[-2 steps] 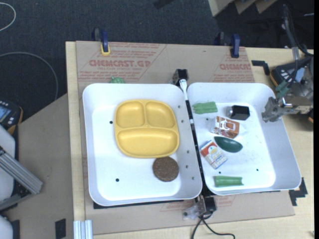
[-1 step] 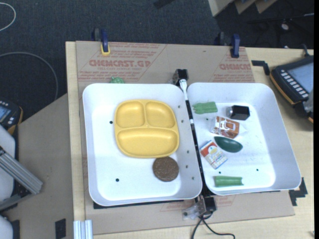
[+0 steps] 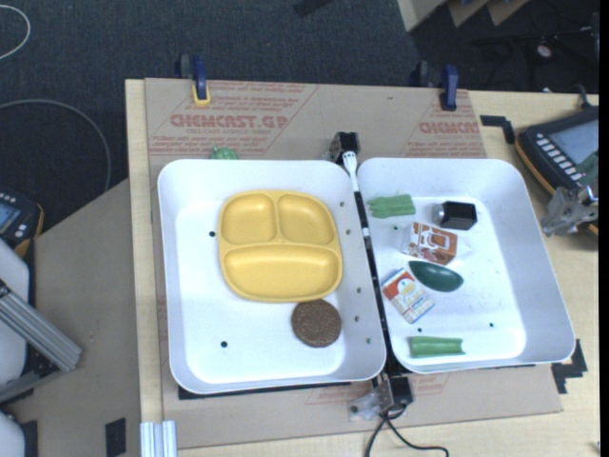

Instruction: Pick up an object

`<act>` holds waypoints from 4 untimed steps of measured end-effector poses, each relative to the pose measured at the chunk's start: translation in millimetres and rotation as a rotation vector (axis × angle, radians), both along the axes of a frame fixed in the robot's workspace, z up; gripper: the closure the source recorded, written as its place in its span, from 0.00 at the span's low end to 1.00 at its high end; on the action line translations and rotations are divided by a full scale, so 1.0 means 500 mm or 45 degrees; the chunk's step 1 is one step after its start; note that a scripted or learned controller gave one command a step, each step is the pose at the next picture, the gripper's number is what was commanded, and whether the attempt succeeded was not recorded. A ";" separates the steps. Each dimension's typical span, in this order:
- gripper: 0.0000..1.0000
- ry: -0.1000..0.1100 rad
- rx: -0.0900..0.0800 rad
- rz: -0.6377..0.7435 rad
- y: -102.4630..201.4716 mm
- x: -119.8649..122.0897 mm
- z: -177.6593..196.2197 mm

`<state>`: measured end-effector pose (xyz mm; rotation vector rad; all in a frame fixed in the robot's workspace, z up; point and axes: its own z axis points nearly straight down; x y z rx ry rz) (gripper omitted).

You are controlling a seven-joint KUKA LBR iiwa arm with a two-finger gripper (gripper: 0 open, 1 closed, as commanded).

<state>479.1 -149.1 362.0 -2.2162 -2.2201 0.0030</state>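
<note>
From the overhead camera you can read "CHEMCAST G.P." on the brown board (image 3: 285,112) at twelve o'clock. In the left bin (image 3: 181,255) lie a glossy yellow divided plate (image 3: 280,246) and a rough brown disc (image 3: 316,323); in the right bin (image 3: 533,255) — a black block (image 3: 459,214), printed packets (image 3: 433,244) and green pieces (image 3: 391,206). The claw's state you cannot tell.

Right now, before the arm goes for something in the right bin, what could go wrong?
1. The dark green piece touches both printed packets, so a grab may drag a neighbour.
2. The green block lies near the right bin's front wall, which could get in the way of a grasp.
</note>
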 end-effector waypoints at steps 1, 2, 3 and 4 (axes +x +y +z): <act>1.00 0.001 0.002 0.005 0.105 0.000 -0.083; 1.00 -0.013 -0.002 0.005 0.239 0.002 -0.033; 1.00 0.003 -0.003 -0.006 0.186 0.047 -0.142; 1.00 -0.002 0.002 0.009 0.338 0.001 -0.114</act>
